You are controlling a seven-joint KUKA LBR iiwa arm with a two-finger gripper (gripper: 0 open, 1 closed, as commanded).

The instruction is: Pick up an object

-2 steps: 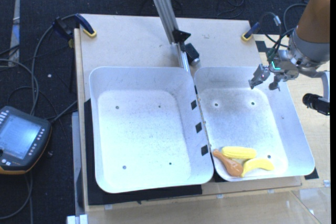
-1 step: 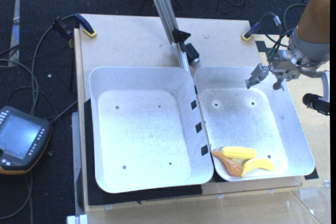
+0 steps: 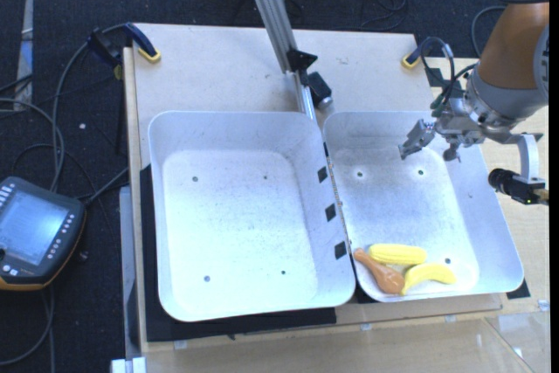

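I cannot tell the tool's [image 3: 430,142] state above the right bin [image 3: 489,214]; the yellow corn cob [image 3: 397,253] at its near edge looks light, rigid, slippery: I'd grip mid-length.

The arm [image 3: 515,57] is cut off by the right picture edge above its orange band. The gripper [image 3: 430,144] is seen too small for its finger spacing to be judged. The handheld pendant [image 3: 35,230] is clipped at the left edge. The orange object [image 3: 383,272], near the right bin's [image 3: 476,188] front edge, is partly covered by two yellow pieces [image 3: 410,265].
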